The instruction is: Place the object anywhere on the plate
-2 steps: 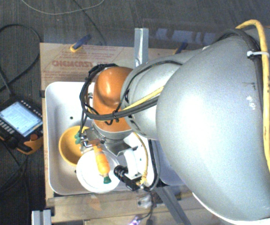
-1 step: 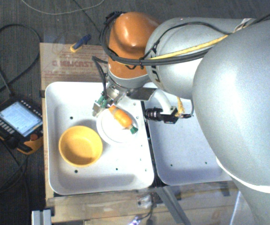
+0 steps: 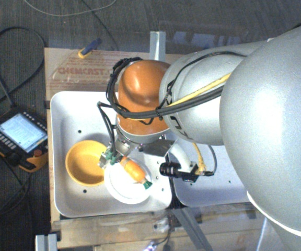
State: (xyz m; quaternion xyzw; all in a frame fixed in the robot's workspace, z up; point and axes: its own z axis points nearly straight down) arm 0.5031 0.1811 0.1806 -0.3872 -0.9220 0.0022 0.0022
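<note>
Orange is what we notice first: a carrot [image 3: 133, 170] lying on the white plate [image 3: 120, 190], its green tip [image 3: 147, 184] pointing toward the lower right of the camera view. The plate sits in the left bin [image 3: 61, 114], near that bin's front edge, and it touches or slightly overlaps a yellow bowl [image 3: 85, 163] that stands just to its left in the same bin.

From the same view we see the gripper [image 3: 110, 158] low over the bin, just above the plate's upper left rim and close to the bowl's right edge. The carrot's thick end lies right beside the gripper's tip, toward the lower right of it (we cannot tell whether they touch). Whether the gripper is apart, together or clamped on the carrot we cannot tell either, since the wrist hides much of it and the parts that show are small and blurred.

The arm [image 3: 234, 98] is large and grey, coming in from the right and covering most of the right bin [image 3: 218, 190]. Its orange band [image 3: 140, 88] sits directly above the gripper. A yellow cable [image 3: 197, 95] runs along the arm.

Outside the bins, on the dark floor to the left, we see a handheld control unit [image 3: 17, 135] with a lit screen, and black cables [image 3: 4, 61] trailing from it.
</note>
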